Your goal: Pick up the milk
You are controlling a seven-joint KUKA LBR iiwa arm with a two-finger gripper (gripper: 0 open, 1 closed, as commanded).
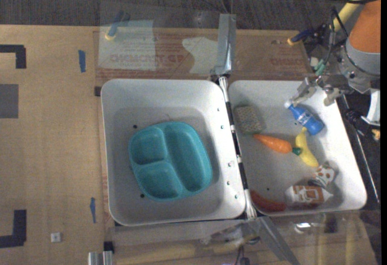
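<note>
Pincer: the pincer [314,89] is seen at the upper right of the frame, above the far edge of the right bin; its two fingers are spread apart, nothing is gripped between them.
Arm: a grey arm [363,40] with an orange band is seen entering from the right edge of the frame.
Milk: the milk carton [309,194] is laid on its side in the lower right corner of the right bin, well apart from the pincer.
Right bin: the white bin [347,137] is placed at the right of the frame, just beside the left bin.
Blue bottle: a blue bottle [305,118] is laid tilted just below the pincer.
Carrot: an orange carrot [273,143] is laid near the middle of the right bin.
Banana: a yellow banana [306,150] is set just right of the carrot.
Sponge: a grey sponge [247,118] is placed at the upper left of the right bin.
Red item: a red thing [267,202] is laid at the lower edge of the right bin, left of the milk carton; what it is cannot be told.
Left bin: the white bin [115,137] is seen at the centre of the frame.
Plate: a teal divided plate [170,160] is laid in the left bin.
Desk: the brown desk [48,155] is seen carrying both bins.
</note>
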